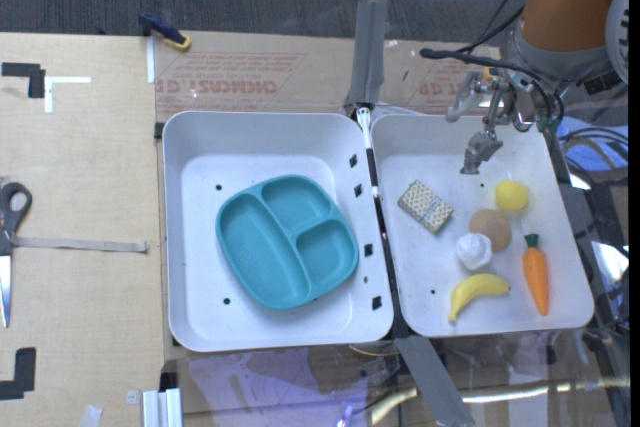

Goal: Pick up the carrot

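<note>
Above the right bin's far edge our two-finger gripper (pixel 478 155) hangs, grip unreadable, holding nothing; we must next descend nearward onto the orange green-topped carrot (pixel 537 279).

Right bin (pixel 400 310): carrot (pixel 537 281) lies near the right wall, open floor between it and the banana (pixel 476 293) to its left. Brown ball (pixel 491 228), white ball (pixel 474 250) and lemon (pixel 511 196) crowd its far-left side. Patterned sponge (pixel 426 206) further left, well apart. Pincer (pixel 479 153) hangs over the bin's far edge, floor under it bare. Left bin (pixel 180 215): blue divided plate (pixel 288 241) takes the middle.
</note>
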### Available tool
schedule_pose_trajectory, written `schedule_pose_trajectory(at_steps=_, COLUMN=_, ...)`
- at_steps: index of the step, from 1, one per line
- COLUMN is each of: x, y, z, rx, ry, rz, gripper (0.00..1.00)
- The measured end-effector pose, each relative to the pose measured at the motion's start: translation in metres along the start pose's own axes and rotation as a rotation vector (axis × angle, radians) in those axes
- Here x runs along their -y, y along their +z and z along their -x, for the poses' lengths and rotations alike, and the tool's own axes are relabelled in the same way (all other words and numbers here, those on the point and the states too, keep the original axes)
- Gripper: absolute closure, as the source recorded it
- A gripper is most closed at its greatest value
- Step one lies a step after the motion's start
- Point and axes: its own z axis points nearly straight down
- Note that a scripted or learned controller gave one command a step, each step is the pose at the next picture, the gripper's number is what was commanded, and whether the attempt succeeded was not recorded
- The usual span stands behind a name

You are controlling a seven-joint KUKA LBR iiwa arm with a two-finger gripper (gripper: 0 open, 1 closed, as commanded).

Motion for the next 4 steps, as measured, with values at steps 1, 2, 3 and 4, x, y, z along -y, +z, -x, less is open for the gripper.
schedule_pose_trajectory(at_steps=1, x=0.058, y=0.073, z=-0.065, rx=0.000, ry=0.004, rz=0.000, gripper=0.00)
schedule_pose_trajectory(at_steps=2, x=0.109, y=0.117, z=-0.120, rx=0.007, ry=-0.099, rz=-0.003, gripper=0.00)
schedule_pose_trajectory(at_steps=3, x=0.109, y=0.101, z=-0.114, rx=0.021, ry=-0.103, rz=-0.008, gripper=1.00)
schedule_pose_trajectory(at_steps=4, x=0.091, y=0.001, z=-0.147, rx=0.002, ry=-0.071, rz=0.000, gripper=1.00)
